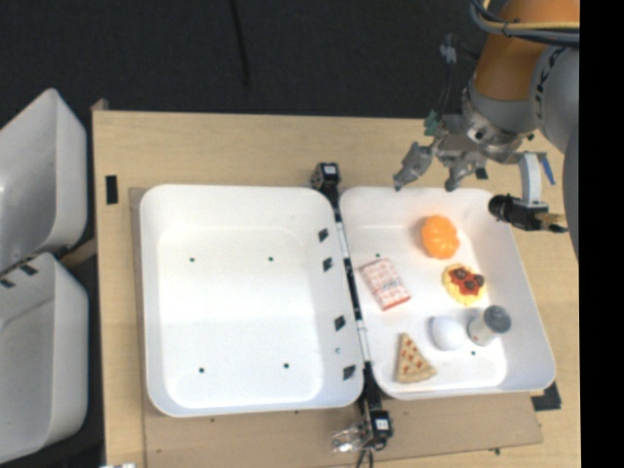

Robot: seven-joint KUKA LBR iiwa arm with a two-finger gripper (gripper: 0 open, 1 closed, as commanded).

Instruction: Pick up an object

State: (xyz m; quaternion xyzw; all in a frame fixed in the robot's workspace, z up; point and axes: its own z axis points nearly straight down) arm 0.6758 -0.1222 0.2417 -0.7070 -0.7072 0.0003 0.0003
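- The claw (428, 175) hangs over the far rim of the right bin (522, 291), its two fingers spread apart with nothing between them.
- The nearest candidate is the orange ball (440, 236), lying in the far part of the right bin, just below the claw and apart from it.
- It looks like a light plastic toy fruit: stiff, smooth and round, so it will likely roll or squirt out if pinched off-centre. The best hold is across its widest middle, fingers coming straight down either side.
- Nearer in the same bin lie a small tart with red topping (464, 283), a pink card packet (385, 284), a white ball (446, 331), a grey cap (490, 322) and a pizza slice (413, 359).
- The flat packet and slice would probably be hard to get fingers under.
- There is bare floor all round the orange ball; the tart sits near its front side but not touching.
- The bin's far wall is close behind, so a steep descent suits better than a sweep.
- The left bin (156, 291) offers broad open room.
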